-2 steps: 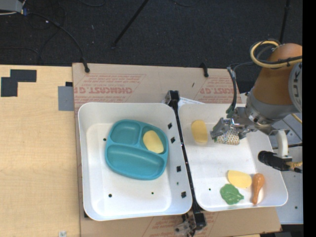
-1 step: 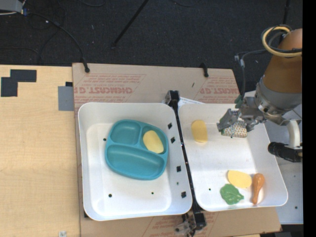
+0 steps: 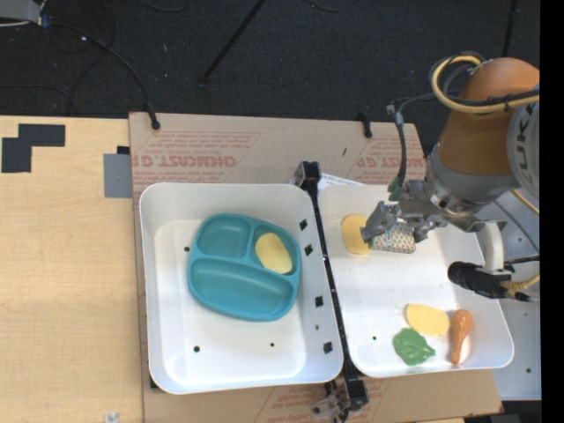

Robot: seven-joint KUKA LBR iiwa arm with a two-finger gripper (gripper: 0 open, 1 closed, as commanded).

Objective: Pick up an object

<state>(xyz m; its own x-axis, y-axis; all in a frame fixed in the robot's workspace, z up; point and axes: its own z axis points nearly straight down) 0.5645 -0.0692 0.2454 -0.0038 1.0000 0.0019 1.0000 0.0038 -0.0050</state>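
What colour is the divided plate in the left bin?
Teal, seen in the camera view: divided plate.

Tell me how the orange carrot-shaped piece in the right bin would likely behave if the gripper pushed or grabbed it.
The orange carrot-shaped piece looks smooth and rounded, so it may roll or slip sideways under a push. It tapers toward one end, so a grab near that end could squeeze it out. It lies touching the yellow piece near the right bin wall, leaving the gripper little room.

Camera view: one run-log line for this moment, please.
end effector over right bin | beside yellow piece | nothing seen held
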